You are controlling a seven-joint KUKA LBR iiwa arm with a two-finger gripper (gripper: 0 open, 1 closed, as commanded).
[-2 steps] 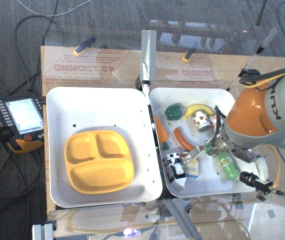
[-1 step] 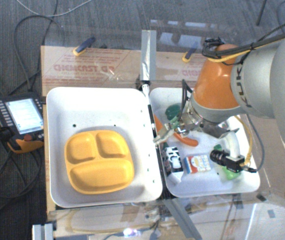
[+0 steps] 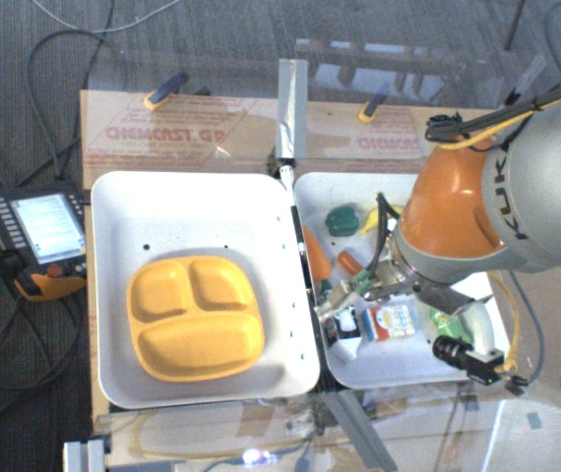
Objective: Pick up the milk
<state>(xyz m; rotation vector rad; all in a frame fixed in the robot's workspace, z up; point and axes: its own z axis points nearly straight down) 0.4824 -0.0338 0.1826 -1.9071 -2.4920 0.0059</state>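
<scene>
The arm (image 3: pixel 487 200) reaches in from the right and hangs over the right bin (image 3: pixel 408 362), its orange band covering much of that bin's middle and far side. The gripper (image 3: pixel 359 298) sits low in the bin, near the wall shared with the left bin; whether it is open or closed cannot be told, and nothing is seen to be held.

The milk carton (image 3: pixel 391 321) lies on its side on the floor of the right bin, toward the near edge, just beside the gripper and partly under the wrist. Its red and white face is turned up.

Crowding is heavy around it. A carrot (image 3: pixel 317 254) lies along the dividing wall, a second orange piece (image 3: pixel 349 262) just beside it, and a green round item (image 3: pixel 342 219) sits farther back with a yellow item (image 3: pixel 369 220) touching it (identity of both unclear). A white bottle with a green neck (image 3: pixel 469 321) lies to the right of the carton, near the right wall. The only bare floor in this bin is a strip along the near edge.

The left bin (image 3: pixel 113 224) holds a yellow divided plate (image 3: pixel 195 316) toward its near half, with open floor along its far side and left wall. A handheld controller (image 3: pixel 32 229) rests on the floor to the left of the bench.
</scene>
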